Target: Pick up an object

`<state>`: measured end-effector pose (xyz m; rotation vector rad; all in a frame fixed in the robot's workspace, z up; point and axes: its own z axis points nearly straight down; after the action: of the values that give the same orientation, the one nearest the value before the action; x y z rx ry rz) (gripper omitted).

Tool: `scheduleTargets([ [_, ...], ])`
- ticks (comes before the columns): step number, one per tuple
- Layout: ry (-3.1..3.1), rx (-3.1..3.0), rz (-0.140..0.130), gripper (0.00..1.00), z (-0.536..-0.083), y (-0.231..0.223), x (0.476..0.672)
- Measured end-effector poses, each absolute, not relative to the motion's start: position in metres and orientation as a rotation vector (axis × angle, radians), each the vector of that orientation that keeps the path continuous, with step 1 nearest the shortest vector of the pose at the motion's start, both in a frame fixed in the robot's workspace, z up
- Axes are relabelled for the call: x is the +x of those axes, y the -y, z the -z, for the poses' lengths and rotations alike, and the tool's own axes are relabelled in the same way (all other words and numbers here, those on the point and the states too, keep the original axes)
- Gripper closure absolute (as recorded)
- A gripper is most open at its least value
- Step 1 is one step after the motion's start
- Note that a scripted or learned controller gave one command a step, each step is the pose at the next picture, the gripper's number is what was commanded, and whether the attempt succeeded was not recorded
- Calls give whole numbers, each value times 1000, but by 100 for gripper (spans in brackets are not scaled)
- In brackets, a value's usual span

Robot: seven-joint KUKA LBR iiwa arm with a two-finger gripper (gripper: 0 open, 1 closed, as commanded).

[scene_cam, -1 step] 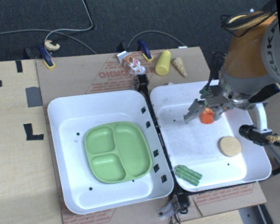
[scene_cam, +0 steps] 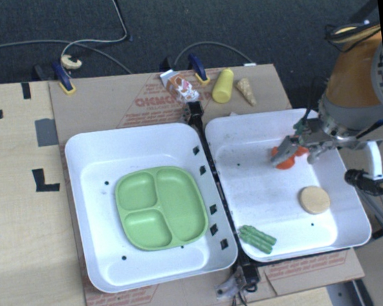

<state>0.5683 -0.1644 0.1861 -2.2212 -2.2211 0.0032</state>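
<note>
The gripper (scene_cam: 290, 152) is lowered into the right bin (scene_cam: 266, 195), its jaws around a small red object (scene_cam: 286, 163) resting on the floor; whether they pinch it is unclear. Lifting remains.

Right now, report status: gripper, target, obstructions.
Gripper low in right bin, at orange object; grasp unconfirmed. Tan disc and green beans lie apart, not obstructing.

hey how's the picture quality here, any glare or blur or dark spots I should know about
Camera view: lighting is even and soft, with faint shadows inside the left bin and right bin; the white bin floors look bright but show no strong glare; the gripper and the orange object by it look slightly blurred; the green tray is fairly sharp; the floor at the top is dark.
</note>
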Motion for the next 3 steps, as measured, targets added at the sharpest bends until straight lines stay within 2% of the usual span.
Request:
scheduleTargets([
  [1,2220,-2221,-3,0,-140,219,526],
  [2,2225,-2221,2,0,-87,178,566],
  [3,2189,-2204,-29,0,-83,194,662],
])
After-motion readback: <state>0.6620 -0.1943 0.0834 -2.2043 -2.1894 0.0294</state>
